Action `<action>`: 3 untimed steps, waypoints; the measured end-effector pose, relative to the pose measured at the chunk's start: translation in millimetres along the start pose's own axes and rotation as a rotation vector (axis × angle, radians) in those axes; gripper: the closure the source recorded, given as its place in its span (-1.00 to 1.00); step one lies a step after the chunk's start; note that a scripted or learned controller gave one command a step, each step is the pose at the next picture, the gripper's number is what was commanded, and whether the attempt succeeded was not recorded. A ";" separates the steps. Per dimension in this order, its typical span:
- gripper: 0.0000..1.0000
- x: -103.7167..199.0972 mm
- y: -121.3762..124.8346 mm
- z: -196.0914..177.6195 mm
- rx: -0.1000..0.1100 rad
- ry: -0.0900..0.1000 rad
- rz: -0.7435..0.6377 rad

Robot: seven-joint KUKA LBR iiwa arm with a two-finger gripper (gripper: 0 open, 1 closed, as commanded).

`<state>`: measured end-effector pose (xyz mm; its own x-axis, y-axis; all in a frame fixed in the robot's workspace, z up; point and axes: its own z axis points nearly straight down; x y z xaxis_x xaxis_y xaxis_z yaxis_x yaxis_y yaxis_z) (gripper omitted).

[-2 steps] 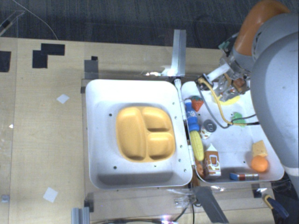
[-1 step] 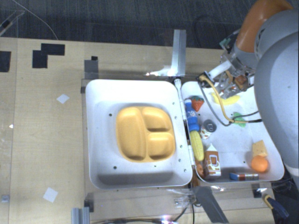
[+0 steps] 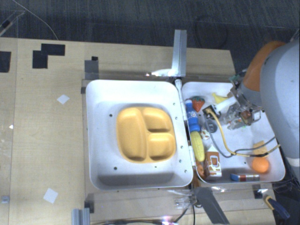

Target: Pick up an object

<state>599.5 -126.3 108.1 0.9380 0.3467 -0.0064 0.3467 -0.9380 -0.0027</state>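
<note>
The grey arm [image 3: 281, 93], nearest the lens, fills the right side above the right bin [image 3: 276, 172]. Its pincer [image 3: 240, 116] hangs low over that bin's upper middle; how far it is open I cannot tell, and nothing shows between its tips. Just left lie a strawberry [image 3: 198, 103], a blue bottle [image 3: 192, 118] and a corn cob [image 3: 197, 145] along the bin's left wall. An orange [image 3: 260, 165] sits near the lower right corner. The left bin [image 3: 98, 135] holds a yellow divided tray [image 3: 145, 134], bare floor around it. Pale wooden counter [image 3: 42, 139] stretches left.
</note>
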 end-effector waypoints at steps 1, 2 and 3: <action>1.00 -17.2 53.5 -41.7 -0.006 0.011 -0.119; 1.00 -79.7 56.4 -73.6 -0.005 0.010 -0.048; 1.00 -6.0 26.0 -143.6 -0.003 0.012 0.144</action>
<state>603.9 -152.8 251.6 0.9780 0.2083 0.0056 0.2083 -0.9781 0.0004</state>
